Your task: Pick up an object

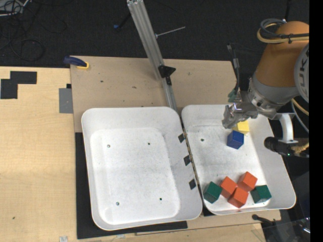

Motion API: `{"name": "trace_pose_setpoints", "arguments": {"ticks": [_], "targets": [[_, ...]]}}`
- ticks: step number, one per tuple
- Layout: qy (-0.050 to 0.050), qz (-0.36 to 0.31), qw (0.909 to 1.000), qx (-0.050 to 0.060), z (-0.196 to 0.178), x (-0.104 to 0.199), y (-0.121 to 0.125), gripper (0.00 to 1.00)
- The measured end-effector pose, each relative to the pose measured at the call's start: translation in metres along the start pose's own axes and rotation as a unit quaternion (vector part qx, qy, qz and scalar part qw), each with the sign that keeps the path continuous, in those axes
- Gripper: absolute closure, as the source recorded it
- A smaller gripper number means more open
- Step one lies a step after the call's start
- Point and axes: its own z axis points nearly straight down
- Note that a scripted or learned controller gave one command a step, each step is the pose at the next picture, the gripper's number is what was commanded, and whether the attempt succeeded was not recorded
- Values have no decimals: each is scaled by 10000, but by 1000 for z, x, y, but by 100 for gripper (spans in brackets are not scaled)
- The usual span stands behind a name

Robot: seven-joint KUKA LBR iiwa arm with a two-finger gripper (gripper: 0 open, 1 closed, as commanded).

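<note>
Two shallow white bins sit side by side on the bench, filling the lower middle of the frame. The left bin (132,170) has a bare white floor marked only by small dark dots. The right bin (214,155) carries all the blocks.

Near the upper part of the right bin, the gripper (233,119) hangs low over the bin floor at the end of the arm (279,69), which reaches in from the right edge of the frame with its orange band above the wrist. How far the claw is spread, and whether it has hold of anything, cannot be told from this slant. Just below and to the right of it lies a yellow block (243,127), partly tucked under the metal parts, and touching that block's lower left corner sits a blue cube (235,139).

Along the bottom edge of the right bin lies a tight cluster: a green cube on the left (212,191), two orange-red blocks beside it (228,186) (238,196), a third orange-red block higher up (249,179), and another green cube at the right end (261,193).

A slim aluminium rail (150,44) slants from the top centre of the frame down to the gap between the bins.
</note>
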Motion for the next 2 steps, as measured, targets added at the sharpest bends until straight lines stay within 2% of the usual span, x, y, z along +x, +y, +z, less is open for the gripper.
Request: {"name": "trace_pose_setpoints", "arguments": {"ticks": [2], "targets": [[-3,3,10000,12,25,99,-14,100]]}}
